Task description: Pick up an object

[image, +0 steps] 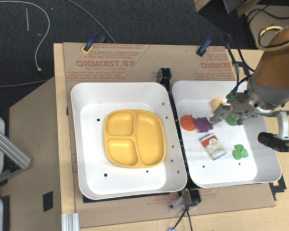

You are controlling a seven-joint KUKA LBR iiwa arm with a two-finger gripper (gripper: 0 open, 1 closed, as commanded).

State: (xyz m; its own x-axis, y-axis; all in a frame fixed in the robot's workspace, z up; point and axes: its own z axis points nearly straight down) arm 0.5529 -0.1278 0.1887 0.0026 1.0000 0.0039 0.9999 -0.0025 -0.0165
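While the arm reaches in from the right, its gripper hangs low over the upper part of the right bin, with 2 dark fingers pointing toward the bin's middle. Whether the jaws stand apart or together cannot be told, and nothing is seen between them. 5 small objects lie in the right bin. An orange-red round piece sits near the bin's left wall, touching or just beside a purple piece to its right. A yellow piece lies toward the far wall, just beside the gripper. A small carton with red, white and blue print lies tilted near the bin's centre, below the purple piece. A green piece lies to the right of the carton, apart from it. The left bin holds a yellow plate with 3 compartments, set near its middle. Both bins rest side by side on a cardboard sheet covering the worktop, with 2 blue clips at its far edge. White cable loops across the dark carpet at upper left.
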